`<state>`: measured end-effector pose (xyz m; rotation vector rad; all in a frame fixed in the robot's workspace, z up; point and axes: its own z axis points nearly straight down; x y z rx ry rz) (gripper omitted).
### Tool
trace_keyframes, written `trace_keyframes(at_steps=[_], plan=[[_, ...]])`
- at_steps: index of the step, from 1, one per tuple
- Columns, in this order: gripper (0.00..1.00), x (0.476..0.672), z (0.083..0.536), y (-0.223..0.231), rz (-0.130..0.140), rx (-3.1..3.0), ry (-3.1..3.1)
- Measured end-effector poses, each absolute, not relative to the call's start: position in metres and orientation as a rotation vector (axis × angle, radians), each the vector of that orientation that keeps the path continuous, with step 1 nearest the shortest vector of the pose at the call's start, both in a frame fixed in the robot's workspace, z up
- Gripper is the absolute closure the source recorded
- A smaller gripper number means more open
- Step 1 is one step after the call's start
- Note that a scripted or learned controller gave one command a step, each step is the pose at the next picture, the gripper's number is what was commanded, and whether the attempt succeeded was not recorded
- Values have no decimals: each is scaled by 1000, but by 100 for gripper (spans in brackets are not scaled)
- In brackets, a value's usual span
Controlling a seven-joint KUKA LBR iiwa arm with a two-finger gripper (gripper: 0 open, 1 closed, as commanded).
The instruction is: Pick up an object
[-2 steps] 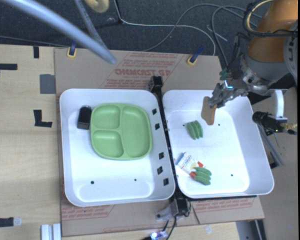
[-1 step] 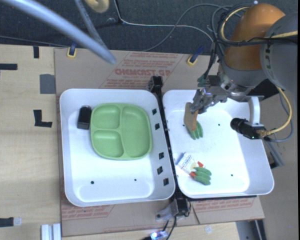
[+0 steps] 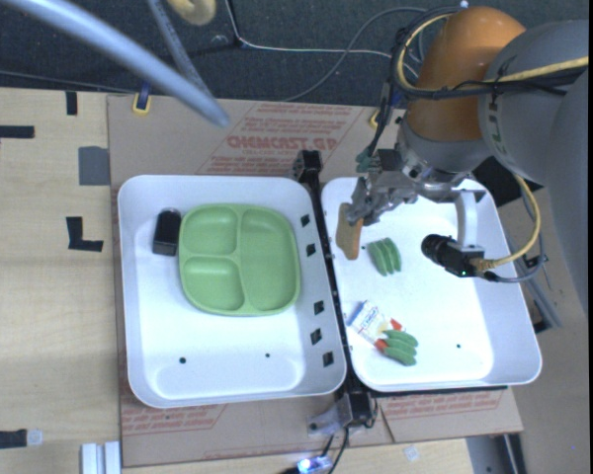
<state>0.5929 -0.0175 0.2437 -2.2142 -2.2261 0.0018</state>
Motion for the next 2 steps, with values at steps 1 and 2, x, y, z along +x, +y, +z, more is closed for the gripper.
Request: trace_keyframes(at_steps=[1,2], plan=[[100,594,240,44,1,-2212,-2228],[100,591,235,101,2,-2212,-2228]])
